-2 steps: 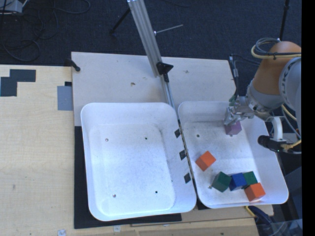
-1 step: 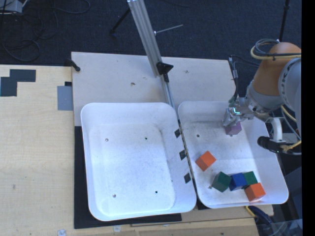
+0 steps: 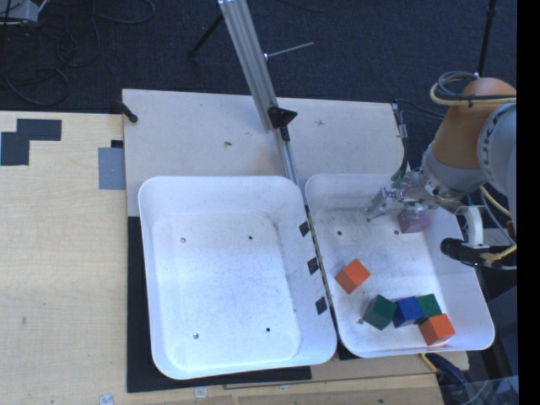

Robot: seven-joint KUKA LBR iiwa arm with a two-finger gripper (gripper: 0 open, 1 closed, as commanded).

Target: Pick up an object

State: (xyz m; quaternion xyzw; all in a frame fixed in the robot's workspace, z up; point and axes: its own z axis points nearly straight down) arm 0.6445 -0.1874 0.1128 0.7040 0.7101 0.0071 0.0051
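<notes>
Your claw hovers at the far end of the right bin, a purple block just beside it.

Your gripper [image 3: 403, 199] hangs over the right bin [image 3: 472, 332] near its 12 o'clock rim, and you cannot tell whether it is spread or pressed together. A purple block [image 3: 414, 220] lies just at its 5 o'clock side, partly hidden by the wrist; whether they touch is unclear. Toward 7 o'clock from the claw, an orange block [image 3: 353, 275] sits alone mid-bin. Further out, near the bin's 6 o'clock rim, four blocks cluster: a dark green block [image 3: 380, 311], a blue block [image 3: 407, 310], a green block [image 3: 429, 304] and a second orange block [image 3: 436, 329]. At 9 o'clock lies the left bin [image 3: 152, 226].
</notes>
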